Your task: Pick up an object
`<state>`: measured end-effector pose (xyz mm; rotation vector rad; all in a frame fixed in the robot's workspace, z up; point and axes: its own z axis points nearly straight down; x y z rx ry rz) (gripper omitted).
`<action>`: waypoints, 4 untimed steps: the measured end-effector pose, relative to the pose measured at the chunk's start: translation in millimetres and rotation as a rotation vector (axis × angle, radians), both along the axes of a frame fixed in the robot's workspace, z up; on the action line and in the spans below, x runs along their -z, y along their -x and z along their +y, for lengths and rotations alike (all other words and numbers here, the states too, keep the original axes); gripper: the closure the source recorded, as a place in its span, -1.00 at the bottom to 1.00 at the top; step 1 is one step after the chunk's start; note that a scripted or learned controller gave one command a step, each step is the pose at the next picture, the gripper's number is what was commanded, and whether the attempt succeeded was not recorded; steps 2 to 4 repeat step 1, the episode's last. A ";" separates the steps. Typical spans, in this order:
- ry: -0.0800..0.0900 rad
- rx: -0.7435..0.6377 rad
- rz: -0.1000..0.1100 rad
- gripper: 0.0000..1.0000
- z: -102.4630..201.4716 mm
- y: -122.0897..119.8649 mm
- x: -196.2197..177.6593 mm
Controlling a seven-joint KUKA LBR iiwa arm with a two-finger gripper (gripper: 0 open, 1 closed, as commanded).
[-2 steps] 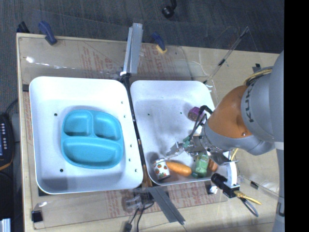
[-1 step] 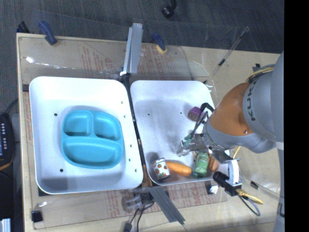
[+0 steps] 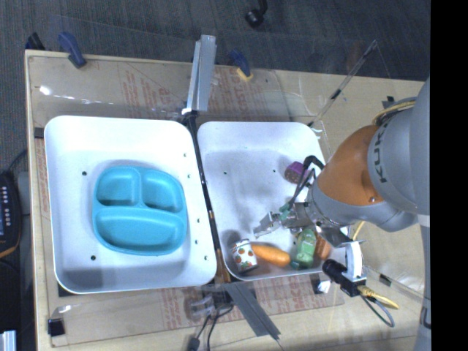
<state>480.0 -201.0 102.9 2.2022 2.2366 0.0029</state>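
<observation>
Orange and smooth, the carrot (image 3: 270,254) lay on its side at the lower edge of the right bin (image 3: 241,159), lower centre-right of the frame. It lay between a small patterned cube (image 3: 244,256) on its left and a green bottle (image 3: 305,246) on its right, close to both. A purple item (image 3: 295,171) sat higher up, near the arm (image 3: 365,174). The gripper (image 3: 274,223) hovered just above the carrot, toward the bin's middle; whether its jaws were apart or together could not be told, and nothing was seen between them. The carrot appeared to be a light, rigid toy with a slick, rounded skin, likely to roll or squirt from a pinch near its tapered end. Its thick middle, gripped across the short axis, seemed the surest hold, though the crowding neighbours left little room for the jaws. The left bin (image 3: 66,196) carried a blue divided tray (image 3: 139,210), well apart from the gripper.
</observation>
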 end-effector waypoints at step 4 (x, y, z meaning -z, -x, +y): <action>-0.002 0.009 0.005 -1.00 -9.2 -39.5 7.6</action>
